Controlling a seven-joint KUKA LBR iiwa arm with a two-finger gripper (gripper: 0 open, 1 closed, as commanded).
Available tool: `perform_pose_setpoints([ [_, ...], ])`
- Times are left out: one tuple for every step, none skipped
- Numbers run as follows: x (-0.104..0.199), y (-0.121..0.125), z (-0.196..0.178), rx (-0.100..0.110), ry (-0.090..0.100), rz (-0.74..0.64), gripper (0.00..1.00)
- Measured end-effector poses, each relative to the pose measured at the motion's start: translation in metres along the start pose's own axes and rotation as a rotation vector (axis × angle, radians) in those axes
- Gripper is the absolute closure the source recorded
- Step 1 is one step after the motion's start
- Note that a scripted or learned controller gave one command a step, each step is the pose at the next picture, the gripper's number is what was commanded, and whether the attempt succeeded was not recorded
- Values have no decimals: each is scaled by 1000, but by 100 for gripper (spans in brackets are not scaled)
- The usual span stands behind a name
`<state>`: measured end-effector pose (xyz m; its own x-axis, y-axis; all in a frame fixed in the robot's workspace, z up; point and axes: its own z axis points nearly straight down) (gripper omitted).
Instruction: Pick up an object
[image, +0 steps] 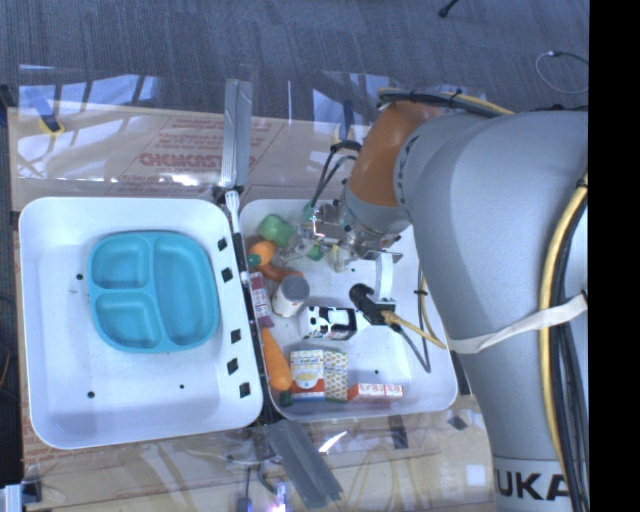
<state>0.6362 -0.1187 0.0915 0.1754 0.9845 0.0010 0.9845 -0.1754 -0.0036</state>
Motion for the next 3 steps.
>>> perform_pose_setpoints([
  [77, -23, -101, -1, 0, -14, 0],
  [27, -4, -67, 0, -1, 121, 0],
  [16, -31, 1, 2, -2, 135, 0],
])
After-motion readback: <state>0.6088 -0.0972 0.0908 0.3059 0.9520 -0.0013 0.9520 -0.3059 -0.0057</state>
